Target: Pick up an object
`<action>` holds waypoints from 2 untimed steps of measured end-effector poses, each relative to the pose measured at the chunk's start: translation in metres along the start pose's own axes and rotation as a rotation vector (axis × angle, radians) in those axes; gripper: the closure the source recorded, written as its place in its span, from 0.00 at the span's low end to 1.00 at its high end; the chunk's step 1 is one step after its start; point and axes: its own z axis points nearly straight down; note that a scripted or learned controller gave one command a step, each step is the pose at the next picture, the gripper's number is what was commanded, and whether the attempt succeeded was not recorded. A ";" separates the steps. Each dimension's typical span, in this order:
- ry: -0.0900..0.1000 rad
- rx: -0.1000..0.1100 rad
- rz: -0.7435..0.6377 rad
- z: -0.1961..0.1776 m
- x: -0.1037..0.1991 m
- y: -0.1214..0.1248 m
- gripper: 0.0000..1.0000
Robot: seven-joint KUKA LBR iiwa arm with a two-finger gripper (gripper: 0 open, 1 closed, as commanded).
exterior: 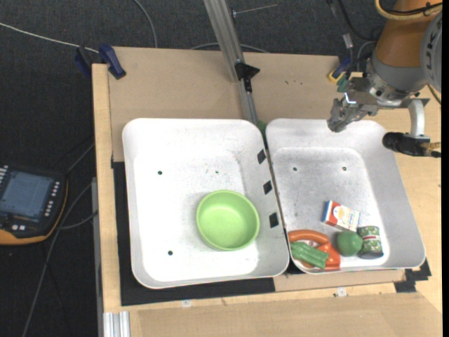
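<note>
My gripper hangs over the far edge of the right bin, well above and behind the objects. Nothing shows between its tips. In the bin's near right corner lie a small white and red carton, a green ball, a small dark can and an orange dish holding a green vegetable. A green bowl sits in the left bin, toward its near right side.
A slanted metal pole rises from between the two bins at the back. Black clips line the seam between the bins. A teach pendant lies off the bench at the left.
</note>
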 end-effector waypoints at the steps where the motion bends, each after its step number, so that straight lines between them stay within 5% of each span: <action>1: 0.002 0.005 -0.003 0.005 0.047 -0.013 1.00; 2: 0.002 0.003 -0.005 -0.008 0.105 -0.027 1.00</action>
